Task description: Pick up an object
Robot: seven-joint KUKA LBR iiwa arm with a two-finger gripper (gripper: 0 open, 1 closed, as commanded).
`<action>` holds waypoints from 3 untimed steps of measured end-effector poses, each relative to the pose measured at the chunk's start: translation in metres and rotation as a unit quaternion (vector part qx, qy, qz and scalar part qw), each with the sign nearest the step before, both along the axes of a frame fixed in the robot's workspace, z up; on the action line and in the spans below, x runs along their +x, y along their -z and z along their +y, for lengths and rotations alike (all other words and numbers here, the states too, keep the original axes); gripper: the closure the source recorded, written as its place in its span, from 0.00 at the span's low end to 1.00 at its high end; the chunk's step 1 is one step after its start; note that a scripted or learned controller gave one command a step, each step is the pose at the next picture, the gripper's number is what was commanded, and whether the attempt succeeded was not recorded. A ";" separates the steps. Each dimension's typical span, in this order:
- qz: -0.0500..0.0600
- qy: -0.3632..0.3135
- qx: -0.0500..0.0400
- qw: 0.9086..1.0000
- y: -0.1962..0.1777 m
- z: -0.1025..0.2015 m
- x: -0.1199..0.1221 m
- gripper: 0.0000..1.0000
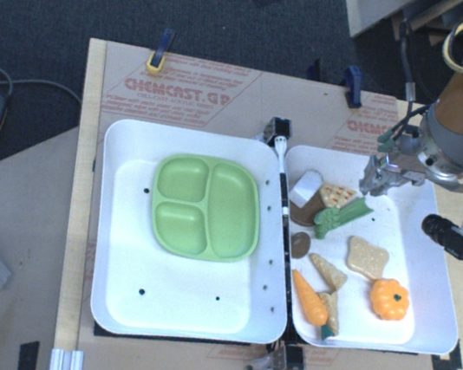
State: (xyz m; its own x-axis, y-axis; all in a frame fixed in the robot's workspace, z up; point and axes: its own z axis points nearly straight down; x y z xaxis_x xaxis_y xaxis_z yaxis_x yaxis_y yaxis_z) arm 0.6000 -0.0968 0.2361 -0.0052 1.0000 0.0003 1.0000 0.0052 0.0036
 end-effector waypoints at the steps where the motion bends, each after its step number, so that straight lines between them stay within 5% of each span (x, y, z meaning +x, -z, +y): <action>1: 0.000 0.000 0.000 1.000 -0.006 0.051 0.008 1.00; 3: 0.001 0.000 0.000 1.000 0.004 0.140 0.010 1.00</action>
